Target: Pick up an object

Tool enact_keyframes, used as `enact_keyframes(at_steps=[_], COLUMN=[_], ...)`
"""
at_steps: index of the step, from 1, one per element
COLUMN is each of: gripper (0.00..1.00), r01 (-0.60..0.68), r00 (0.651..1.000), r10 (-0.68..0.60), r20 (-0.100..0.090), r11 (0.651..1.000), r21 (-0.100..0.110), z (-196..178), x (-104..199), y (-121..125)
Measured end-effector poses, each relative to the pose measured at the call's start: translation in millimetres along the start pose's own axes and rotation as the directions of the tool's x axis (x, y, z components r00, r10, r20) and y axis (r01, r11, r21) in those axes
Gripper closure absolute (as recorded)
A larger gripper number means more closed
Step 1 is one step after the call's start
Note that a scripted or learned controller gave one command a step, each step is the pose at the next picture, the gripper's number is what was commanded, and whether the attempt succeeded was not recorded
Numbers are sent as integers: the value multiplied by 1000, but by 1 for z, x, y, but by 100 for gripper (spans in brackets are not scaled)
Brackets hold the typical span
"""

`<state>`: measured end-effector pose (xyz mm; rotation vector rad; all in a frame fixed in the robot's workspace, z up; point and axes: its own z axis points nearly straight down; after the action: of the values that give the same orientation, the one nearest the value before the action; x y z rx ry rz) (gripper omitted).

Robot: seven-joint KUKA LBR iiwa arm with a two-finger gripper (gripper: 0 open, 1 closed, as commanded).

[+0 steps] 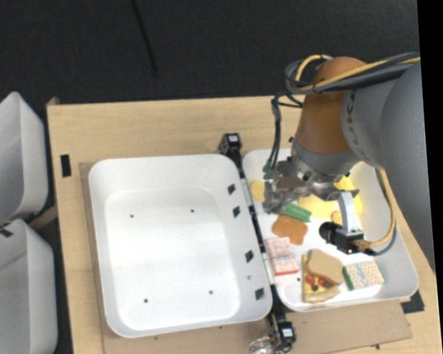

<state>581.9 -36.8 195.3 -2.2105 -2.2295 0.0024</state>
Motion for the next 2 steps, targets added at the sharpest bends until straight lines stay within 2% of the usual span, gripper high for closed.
enact_keyframes(at_steps=[1, 2], gripper=[100, 100], r01=[-2, -3], r00=[1000, 1000], r10=[2, 3], r20=[1, 3], r11=[1000, 1000], r21=[-11, -19], z=[-36, -301], x=[24, 28], y=[85, 109])
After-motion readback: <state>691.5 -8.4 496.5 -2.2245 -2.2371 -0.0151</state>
